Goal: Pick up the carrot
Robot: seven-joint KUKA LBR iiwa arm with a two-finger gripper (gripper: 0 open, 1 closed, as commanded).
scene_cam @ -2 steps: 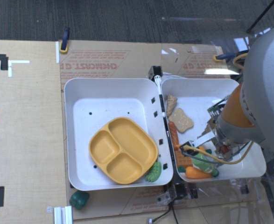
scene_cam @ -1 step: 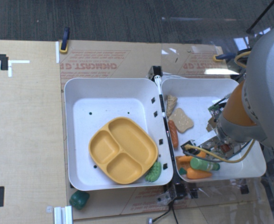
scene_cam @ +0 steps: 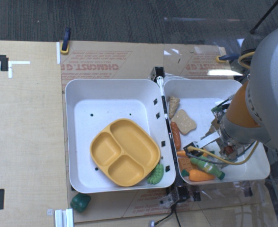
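Carrot (scene_cam: 200, 176) lies at the near edge of the right bin (scene_cam: 252, 171), just under a green bottle (scene_cam: 208, 167), beside a sausage (scene_cam: 176, 135) and a bread slice (scene_cam: 185, 122). Pincer (scene_cam: 222, 148) is low in the right bin, near the carrot; its opening and any hold cannot be told. Left bin (scene_cam: 82, 108) holds a yellow divided tray (scene_cam: 124, 151) with a green vegetable (scene_cam: 156, 174) touching its near rim.

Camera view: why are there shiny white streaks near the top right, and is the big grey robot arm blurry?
In the camera view, the streaks are glare, probably light bouncing off a clear cover above the right bin. The arm looks soft and fuzzy because it is close to the camera, while the yellow plate and carrot look sharp.
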